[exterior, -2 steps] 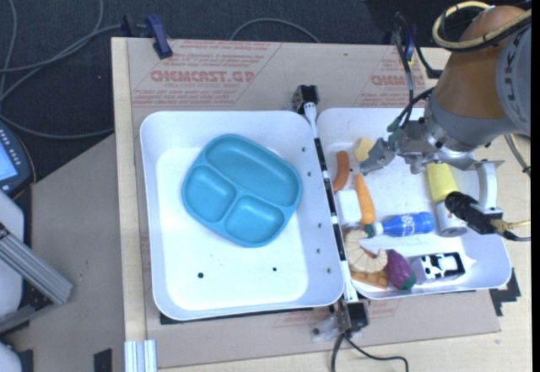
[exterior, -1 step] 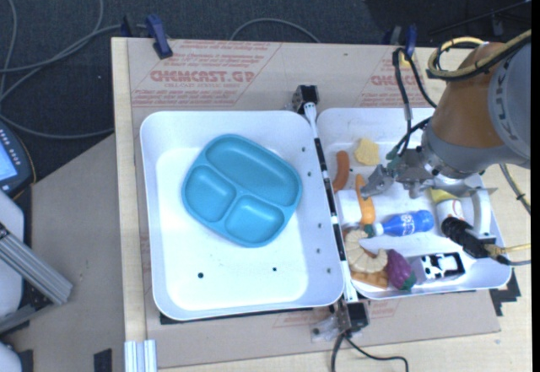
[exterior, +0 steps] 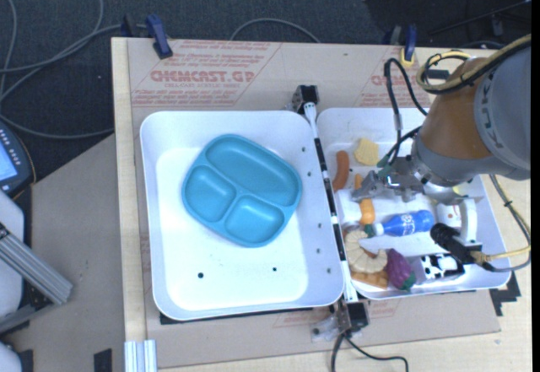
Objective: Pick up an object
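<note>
Gripper (exterior: 375, 183) low in right bin (exterior: 494, 276) beside sausage (exterior: 341, 169) and carrot (exterior: 367, 211); finger state indiscernible, nothing lifted yet.

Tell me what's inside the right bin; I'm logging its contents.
Right bin: a sausage, a blue bottle, purple grapes and other toy foods. The arm covers its far right part.

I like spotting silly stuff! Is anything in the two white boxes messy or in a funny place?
Nothing looks broken or spilled. The left bin holds just a blue divided plate, sitting at a slant. The right bin is crowded: toy food and a blue bottle lying on its side, jumbled together. The tool is over that pile.
</note>
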